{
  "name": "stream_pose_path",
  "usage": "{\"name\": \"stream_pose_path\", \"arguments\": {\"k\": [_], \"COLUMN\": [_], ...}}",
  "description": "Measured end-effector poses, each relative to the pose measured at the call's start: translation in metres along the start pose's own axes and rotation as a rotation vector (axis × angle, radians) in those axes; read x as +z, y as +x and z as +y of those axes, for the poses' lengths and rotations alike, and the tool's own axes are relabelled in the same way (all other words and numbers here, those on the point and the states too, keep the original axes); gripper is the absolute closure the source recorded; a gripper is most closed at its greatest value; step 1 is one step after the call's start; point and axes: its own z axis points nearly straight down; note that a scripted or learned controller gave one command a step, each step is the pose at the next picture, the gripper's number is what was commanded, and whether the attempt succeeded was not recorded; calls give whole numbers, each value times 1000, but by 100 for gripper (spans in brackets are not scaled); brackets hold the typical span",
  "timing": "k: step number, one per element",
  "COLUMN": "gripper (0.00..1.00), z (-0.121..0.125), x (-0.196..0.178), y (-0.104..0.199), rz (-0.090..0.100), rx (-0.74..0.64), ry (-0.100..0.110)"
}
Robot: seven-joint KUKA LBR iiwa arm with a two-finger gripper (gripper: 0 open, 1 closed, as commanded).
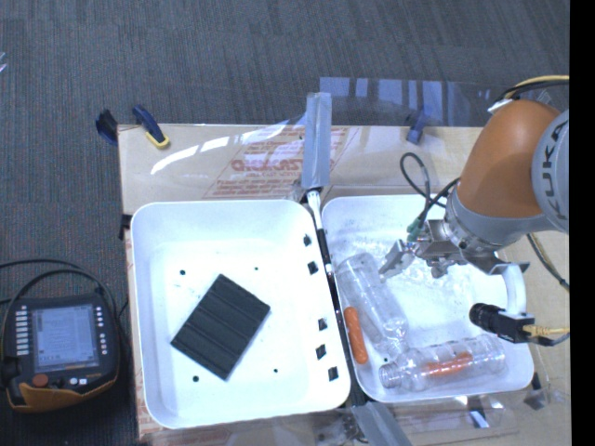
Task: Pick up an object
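Arm: grey KUKA arm with an orange band (507, 151), reaching in from the right over the right bin; part of the letters "KUKA" reads on its grey casing at the right edge
Gripper: the gripper (402, 256) hangs low above the upper middle of the right bin, just beside the top end of the upright clear bottle; whether its claw is wide or narrow cannot be told, and nothing shows clamped in it
Right bin: white shallow bin (349, 212) holding two clear plastic bottles and an orange marker
Clear bottle: one clear plastic bottle (372, 297) lies lengthwise from near the gripper down toward the bin's middle, label not readable
Second bottle: another clear plastic bottle (444, 362) lies across the bin's lower edge, with something orange-red showing through it; no writing can be made out
Orange marker: an orange marker (355, 334) lies near the bin's left wall, just beside the first bottle
Left bin: white shallow bin (149, 240) with a dark ribbed rectangular pad (221, 326) lying flat, turned at a slant
Bench writing: red print on the clear sheet (265, 165) behind the bins, too blurred to read
Teach pendant: a handheld control pendant (60, 347) with a lit screen sits on the carpet left of the bench; its text is too small to read
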Motion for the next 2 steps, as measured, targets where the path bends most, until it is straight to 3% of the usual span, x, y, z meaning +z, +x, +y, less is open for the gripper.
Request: {"name": "stream_pose_path", "arguments": {"k": [1,2], "gripper": [0,0], "z": [-17,-46], "x": [-34,52], "y": [-28,-32], "rz": [-1,0], "rx": [201,155], "ry": [-2,-1]}}
